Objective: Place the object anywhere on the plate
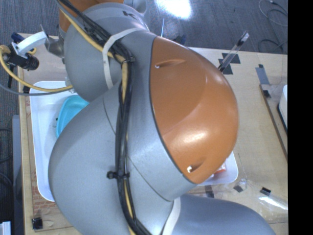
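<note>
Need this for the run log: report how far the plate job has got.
Done: nothing can be confirmed. The arm covers most of both bins, and no object is seen resting on the blue plate, which peeks out in the left bin. In hand: cannot tell. Left: the placement, as far as this view shows. A red-orange scrap shows at the right bin's edge.

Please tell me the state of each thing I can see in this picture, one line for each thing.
arm: bent over the bins, covering most of them.
blue plate: in the left bin, mostly hidden by the arm.
left bin: flat on the bench, partly covered.
right bin: just a corner visible, with something red-orange at its edge.
cable: tied along the arm.
</note>
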Robot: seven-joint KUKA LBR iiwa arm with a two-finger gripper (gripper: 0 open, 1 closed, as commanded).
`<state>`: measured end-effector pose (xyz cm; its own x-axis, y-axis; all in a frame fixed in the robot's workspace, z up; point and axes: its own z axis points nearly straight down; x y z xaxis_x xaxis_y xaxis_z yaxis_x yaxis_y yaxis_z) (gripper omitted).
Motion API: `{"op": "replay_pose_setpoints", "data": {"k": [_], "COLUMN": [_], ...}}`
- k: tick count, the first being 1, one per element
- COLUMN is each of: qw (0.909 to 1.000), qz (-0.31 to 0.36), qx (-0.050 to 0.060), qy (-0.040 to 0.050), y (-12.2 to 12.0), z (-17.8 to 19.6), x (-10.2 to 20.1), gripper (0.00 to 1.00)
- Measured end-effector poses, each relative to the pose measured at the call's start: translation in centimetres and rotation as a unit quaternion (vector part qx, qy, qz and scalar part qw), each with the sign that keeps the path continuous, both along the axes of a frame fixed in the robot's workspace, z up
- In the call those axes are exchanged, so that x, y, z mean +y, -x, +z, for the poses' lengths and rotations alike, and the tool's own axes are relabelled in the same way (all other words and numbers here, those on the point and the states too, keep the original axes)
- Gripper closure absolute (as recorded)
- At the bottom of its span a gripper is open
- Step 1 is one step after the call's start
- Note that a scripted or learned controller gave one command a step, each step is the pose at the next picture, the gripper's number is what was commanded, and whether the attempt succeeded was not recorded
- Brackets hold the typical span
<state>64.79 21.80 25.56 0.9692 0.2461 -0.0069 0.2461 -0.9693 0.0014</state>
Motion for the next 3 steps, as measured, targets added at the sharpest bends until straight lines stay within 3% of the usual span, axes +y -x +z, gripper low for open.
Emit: {"op": "replay_pose_setpoints", "data": {"k": [1, 2, 3], "qw": [0.9998, 0.9998, 0.9999], "qz": [-0.02, -0.02, -0.017], "qx": [0.001, 0.0, 0.003], "qy": [0.0006, 0.0008, 0.0032], "y": [0.24, 0.22, 0.2], "z": [-4.54, -4.48, -3.86], "x": [-0.09, -0.08, -0.04], "gripper": [1.0, 0.0, 1.0]}}
